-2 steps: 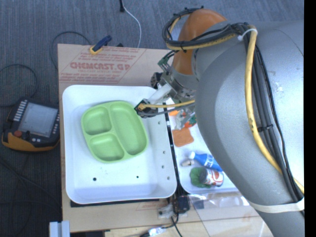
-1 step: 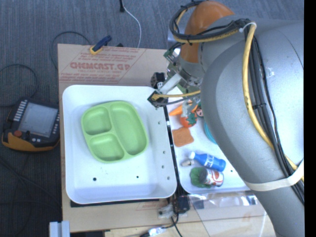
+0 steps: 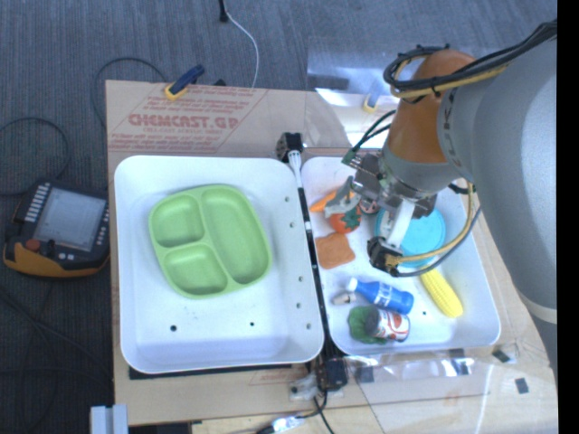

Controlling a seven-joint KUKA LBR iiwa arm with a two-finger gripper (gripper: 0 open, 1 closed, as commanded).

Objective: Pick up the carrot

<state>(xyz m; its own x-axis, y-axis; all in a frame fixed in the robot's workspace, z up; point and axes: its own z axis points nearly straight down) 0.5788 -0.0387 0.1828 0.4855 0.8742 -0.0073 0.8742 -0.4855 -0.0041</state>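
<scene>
The carrot (image 3: pixel 323 203) is a small orange piece with a green end. It lies in the right bin (image 3: pixel 479 319), close to the divider between the bins, at the upper left of that bin. My gripper (image 3: pixel 351 204) hangs right over the carrot's right end and hides part of it. The grey wrist and the orange band (image 3: pixel 425 107) rise behind the gripper toward the upper right. The carrot's left tip sticks out to the left of the gripper.
The right bin also holds an orange slab (image 3: pixel 336 252), a blue plate (image 3: pixel 423 233), a blue bottle (image 3: pixel 384 294), a yellow corn cob (image 3: pixel 443 294), a green broccoli (image 3: pixel 364 322) and a can (image 3: pixel 394 326). A green divided plate (image 3: pixel 210 240) sits in the left bin (image 3: pixel 145 333).
</scene>
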